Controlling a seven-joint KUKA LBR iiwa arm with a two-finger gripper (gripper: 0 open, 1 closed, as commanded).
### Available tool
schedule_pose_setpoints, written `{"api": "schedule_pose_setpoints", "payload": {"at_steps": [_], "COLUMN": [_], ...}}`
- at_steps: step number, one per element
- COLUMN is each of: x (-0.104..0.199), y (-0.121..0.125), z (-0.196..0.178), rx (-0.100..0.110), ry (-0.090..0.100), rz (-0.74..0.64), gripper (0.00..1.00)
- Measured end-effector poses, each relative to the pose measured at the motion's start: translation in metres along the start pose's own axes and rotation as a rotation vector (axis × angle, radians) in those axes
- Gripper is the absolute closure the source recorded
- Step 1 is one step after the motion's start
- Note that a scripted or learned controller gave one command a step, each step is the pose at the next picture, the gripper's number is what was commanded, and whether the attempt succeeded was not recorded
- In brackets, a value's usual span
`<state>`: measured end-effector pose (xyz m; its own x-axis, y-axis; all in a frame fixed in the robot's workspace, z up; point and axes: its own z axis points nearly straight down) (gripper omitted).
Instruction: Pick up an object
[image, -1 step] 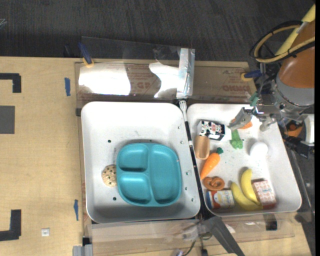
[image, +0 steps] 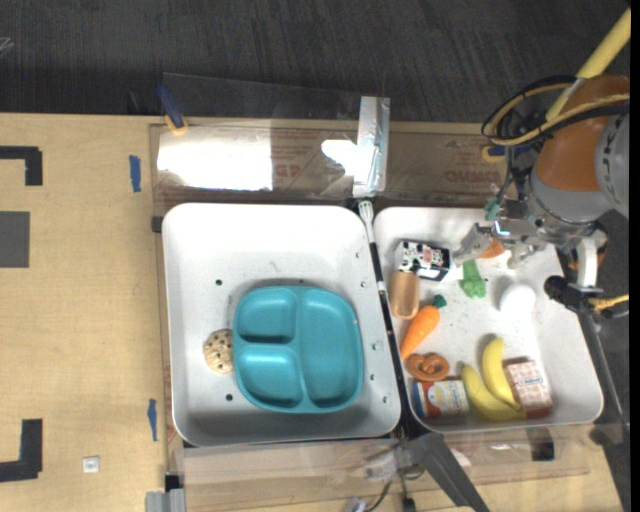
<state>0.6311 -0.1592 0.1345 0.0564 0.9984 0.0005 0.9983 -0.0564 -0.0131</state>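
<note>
Candidate object: green piece (image: 472, 283), small, lying in the right bin (image: 580, 345) toward its far side, just below the gripper (image: 497, 238). You should judge it light and probably rigid plastic; take it across its narrow width, since a small piece may skid on the smooth white floor. Gripper: hangs over the bin's far right corner, with something orange just beside its tip; whether the fingers are spread or closed you cannot tell. Neighbours, outward: white round item (image: 518, 298) just beside; carrot (image: 421, 328), near, tapered, likely to roll; black-and-white packet (image: 423, 259) at the far left; banana (image: 487, 378), curved, touching a brown block (image: 527, 386); can (image: 441, 397) lying on its side. Left bin (image: 200, 250): teal divided tray (image: 297, 346), cookie (image: 219, 350) touching its left edge.
</note>
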Motion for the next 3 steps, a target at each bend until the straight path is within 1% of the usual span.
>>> {"api": "schedule_pose_setpoints", "payload": {"at_steps": [1, 2, 3], "x": [-0.027, -0.026, -0.026], "y": [0.011, 0.012, 0.013], "z": [0.047, 0.036, 0.025], "rx": [-0.017, -0.021, -0.024], "ry": [-0.002, -0.002, -0.003], "rz": [-0.047, -0.047, -0.048], "gripper": [0.00, 1.00, 1.00]}}
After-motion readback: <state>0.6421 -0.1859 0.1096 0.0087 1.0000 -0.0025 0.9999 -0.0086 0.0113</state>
